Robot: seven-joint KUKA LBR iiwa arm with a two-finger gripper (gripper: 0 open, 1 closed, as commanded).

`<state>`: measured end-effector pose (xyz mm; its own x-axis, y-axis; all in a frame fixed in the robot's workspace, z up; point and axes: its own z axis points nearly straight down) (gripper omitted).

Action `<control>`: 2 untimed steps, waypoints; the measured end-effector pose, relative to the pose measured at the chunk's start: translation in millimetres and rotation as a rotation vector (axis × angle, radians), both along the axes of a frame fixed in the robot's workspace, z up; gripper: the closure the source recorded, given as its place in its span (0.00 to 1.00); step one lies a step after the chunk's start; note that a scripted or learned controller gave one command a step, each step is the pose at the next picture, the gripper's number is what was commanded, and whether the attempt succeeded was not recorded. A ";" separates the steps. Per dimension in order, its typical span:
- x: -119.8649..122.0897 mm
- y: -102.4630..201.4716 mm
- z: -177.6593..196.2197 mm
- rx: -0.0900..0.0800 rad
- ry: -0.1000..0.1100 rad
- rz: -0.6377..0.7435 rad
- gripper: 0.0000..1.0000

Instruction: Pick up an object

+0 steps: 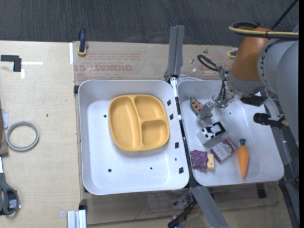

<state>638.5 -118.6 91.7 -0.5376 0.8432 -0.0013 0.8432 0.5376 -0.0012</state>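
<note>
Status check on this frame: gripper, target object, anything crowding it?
Gripper low in right bin, at watermelon slice; grasp unconfirmed. Black-and-white toy just below it. Carrot well apart.

The two bins (90,141) were plain white, and the left one carried a divided plate (138,122) of even mustard yellow, while the bench (42,165) beneath was pale wood with a brown cardboard sheet (123,61) printed in faded red lettering. In the right bin lay an orange carrot (243,161) with a green top, a purple piece (199,159) beside a small yellow block (210,162), a black-and-white patched toy (210,132), a maroon-and-white packet (222,150), and a red-and-grey wedge (196,105). The arm (278,65) was grey with an orange band, and a grey tape ring (21,136) sat on the bench.
</note>
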 end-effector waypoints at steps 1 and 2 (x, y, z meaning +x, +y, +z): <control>20.4 5.6 0.2 -0.001 -0.001 -0.468 0.00; 20.8 6.5 9.4 -0.004 0.000 -0.463 1.00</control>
